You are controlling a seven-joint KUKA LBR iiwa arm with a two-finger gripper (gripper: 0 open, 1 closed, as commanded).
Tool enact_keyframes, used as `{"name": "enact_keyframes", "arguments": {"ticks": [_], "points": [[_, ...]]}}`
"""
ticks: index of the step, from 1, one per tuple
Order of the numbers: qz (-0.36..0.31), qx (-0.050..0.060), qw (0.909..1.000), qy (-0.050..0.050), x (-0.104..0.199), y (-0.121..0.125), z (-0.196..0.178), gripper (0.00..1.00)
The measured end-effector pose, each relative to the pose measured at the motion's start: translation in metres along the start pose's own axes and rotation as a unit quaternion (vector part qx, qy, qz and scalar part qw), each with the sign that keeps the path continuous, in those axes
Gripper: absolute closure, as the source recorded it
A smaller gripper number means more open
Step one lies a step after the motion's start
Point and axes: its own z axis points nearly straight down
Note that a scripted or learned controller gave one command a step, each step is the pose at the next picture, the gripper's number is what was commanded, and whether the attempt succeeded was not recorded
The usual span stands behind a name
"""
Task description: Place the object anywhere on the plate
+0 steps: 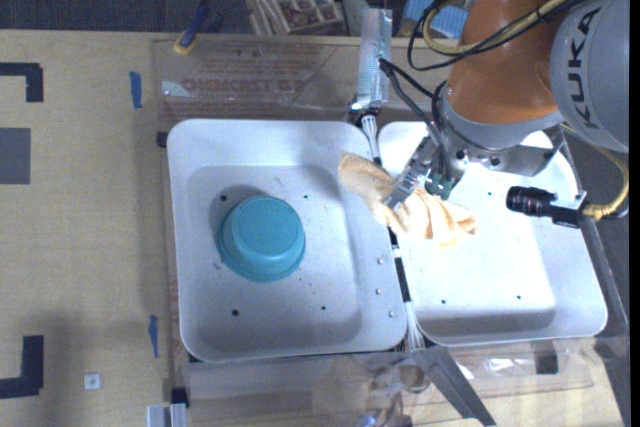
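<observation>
Leftmost, a blue plate (261, 236) sits upside down in the left bin (190, 165). Further right, a yellow cloth (405, 200) drapes across the divide into the right bin (520, 285), pinched between the gripper's (405, 194) closed fingers.

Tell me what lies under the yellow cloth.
The yellow cloth drapes across the ridge where the left bin and right bin meet, so both rims lie beneath it. Whatever else it covers is hidden. The gripper sits at its upper side.
</observation>
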Motion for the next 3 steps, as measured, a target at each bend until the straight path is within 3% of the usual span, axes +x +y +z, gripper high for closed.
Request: {"name": "enact_keyframes", "arguments": {"ticks": [1,2,3], "points": [[-0.197,-0.002,0.9804,-0.002,0.016,0.048,-0.012,1.0],[-0.306,-0.002,0.9522,-0.002,0.035,0.096,-0.007,1.0],[-0.305,-0.003,0.9522,-0.002,0.035,0.096,-0.008,0.0]]}}
